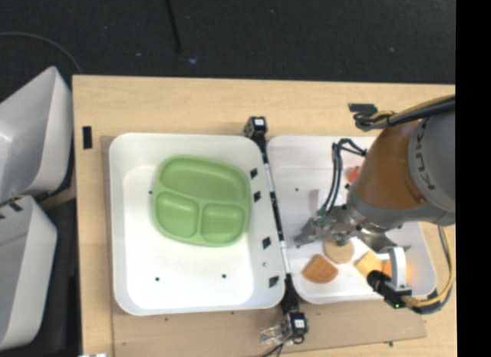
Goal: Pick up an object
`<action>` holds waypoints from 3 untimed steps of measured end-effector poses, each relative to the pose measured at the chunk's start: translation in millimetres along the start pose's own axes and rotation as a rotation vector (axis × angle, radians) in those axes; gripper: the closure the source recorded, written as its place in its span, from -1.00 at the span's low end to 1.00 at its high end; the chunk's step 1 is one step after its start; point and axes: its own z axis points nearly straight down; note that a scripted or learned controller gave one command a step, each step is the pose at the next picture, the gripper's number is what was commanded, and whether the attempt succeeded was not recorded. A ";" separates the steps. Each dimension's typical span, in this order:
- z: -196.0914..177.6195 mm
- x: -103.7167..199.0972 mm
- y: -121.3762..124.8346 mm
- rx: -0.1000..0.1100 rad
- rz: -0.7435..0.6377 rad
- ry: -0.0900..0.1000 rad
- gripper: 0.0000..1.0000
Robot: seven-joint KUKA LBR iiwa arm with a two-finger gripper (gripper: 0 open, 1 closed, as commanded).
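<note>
Arm low over the right bin [307, 156]; gripper [331, 234] sits just above a pale round object [338, 252] — whether it is spread or pressed together cannot be told. An orange-brown piece [321, 270] lies just beside. Green divided plate [202, 201] occupies the left bin [123, 217]. Recommended: descend squarely on one item — avoid straddling its neighbour.

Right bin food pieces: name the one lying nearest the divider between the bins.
The brown, bread-like piece, lying lowest and leftmost in the right bin. The pale round piece and tan piece lie farther right, by the gripper.
</note>
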 end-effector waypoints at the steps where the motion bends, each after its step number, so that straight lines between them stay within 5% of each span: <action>1: 12.8 -2.0 1.5 -0.008 0.002 -0.002 -1.00; 2: 1.5 -3.3 2.9 -0.013 0.010 -0.003 1.00; 3: -55.6 4.0 -0.6 -0.010 -0.006 -0.001 1.00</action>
